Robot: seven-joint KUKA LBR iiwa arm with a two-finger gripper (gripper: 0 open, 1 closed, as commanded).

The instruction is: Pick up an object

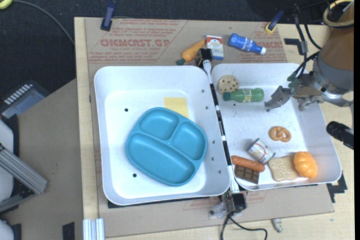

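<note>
My gripper (292, 99) hangs over the upper right part of the right bin (329, 137), open, with nothing between its fingers. A green bottle (244, 95) lies just to its left, beside a round cookie (228, 84). A pretzel (279, 133) sits below the gripper. Along the bin's front lie a small can (260, 150), a sausage (247, 163), a chocolate piece (246, 174), a slice of toast (283, 168) and an orange (305, 163).
The left bin (107, 121) holds a blue divided plate (166, 145) and a yellow cheese slice (176, 104). Behind the bins, on the board, lie a carrot (194, 50), a small carton (214, 46) and a blue bottle (246, 44).
</note>
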